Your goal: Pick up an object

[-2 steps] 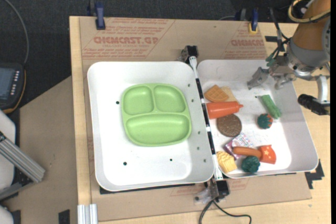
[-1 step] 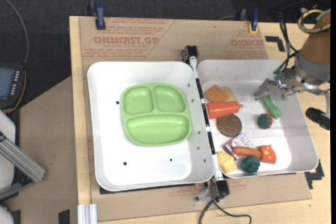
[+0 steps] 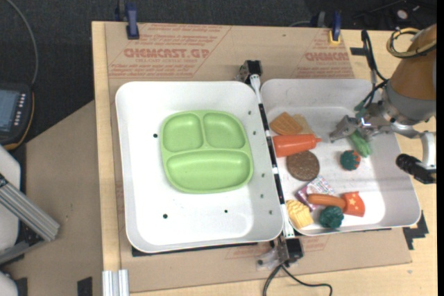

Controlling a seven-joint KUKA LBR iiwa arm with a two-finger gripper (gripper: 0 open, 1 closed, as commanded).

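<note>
The right bin (image 3: 388,215) holds several toy foods: an orange carrot (image 3: 295,143), a tan bread slice (image 3: 287,124), a brown round cookie (image 3: 303,166), a sausage (image 3: 326,200), a red piece (image 3: 354,203), a dark green broccoli (image 3: 331,217) and a yellow corn piece (image 3: 299,213). My gripper (image 3: 354,127) hangs over the upper right part of this bin. A green piece (image 3: 361,145) lies just under it, and a green and red ball (image 3: 349,159) sits a little lower. Whether the green piece is gripped is unclear.
The left bin (image 3: 139,190) carries a light green divided plate (image 3: 206,151). A black divider rail (image 3: 267,149) runs between the bins. A pink wrapper (image 3: 320,186) lies among the foods. The arm's orange band (image 3: 416,76) is at the right edge.
</note>
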